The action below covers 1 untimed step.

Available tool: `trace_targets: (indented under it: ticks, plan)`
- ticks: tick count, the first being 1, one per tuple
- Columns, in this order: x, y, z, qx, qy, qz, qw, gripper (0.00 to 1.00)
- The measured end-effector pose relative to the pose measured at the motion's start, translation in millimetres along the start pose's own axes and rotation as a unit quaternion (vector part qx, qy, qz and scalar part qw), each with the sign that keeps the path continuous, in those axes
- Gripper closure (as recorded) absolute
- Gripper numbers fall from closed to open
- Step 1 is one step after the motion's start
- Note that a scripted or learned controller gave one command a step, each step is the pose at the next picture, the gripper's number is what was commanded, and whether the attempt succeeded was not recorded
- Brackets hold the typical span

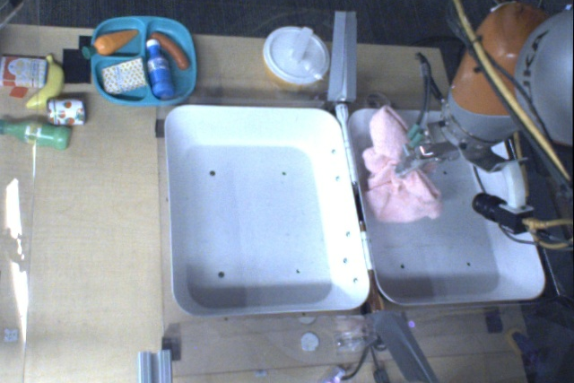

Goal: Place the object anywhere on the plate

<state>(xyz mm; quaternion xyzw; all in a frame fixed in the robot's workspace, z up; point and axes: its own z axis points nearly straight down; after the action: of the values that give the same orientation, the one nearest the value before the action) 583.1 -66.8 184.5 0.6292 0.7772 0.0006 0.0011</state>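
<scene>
A: And there was the arm [502,58], in from the right and hovering low over the right bin [466,278], with the gripper [418,152] down at the pink cloth [399,179].

B: The cloth lay bunched at the left side of that bin, up against the wall it shares with the left bin [260,211]. Crumpled, folds everywhere.

A: Did it have hold of it?

B: Hard call. The gripper's tip was right at the cloth's upper right edge, touching or just above it, but whether it was spread or pinched on fabric, I could not tell from up there.

A: How would that cloth handle, in your view?

B: Light and soft, I judged. No stiffness at all, so it would sag and trail once lifted. Nothing to break, but a shallow pinch could slip off a single layer.

A: So where to take it?

B: At a thick ridge of folds near the middle of the bundle, I'd have said, so several layers were caught at once.

A: And a plate?

B: The one dish I could make out was the blue divided plate [143,58] on the bench at the far upper left, well apart from the cloth and loaded with toy food.
</scene>
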Motion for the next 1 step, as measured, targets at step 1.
trace_targets:
  ticks: [1]
  plan:
    - [1.1, 1.8, -40.4, -0.001, 0.0, -0.003, 1.0, 1.0]
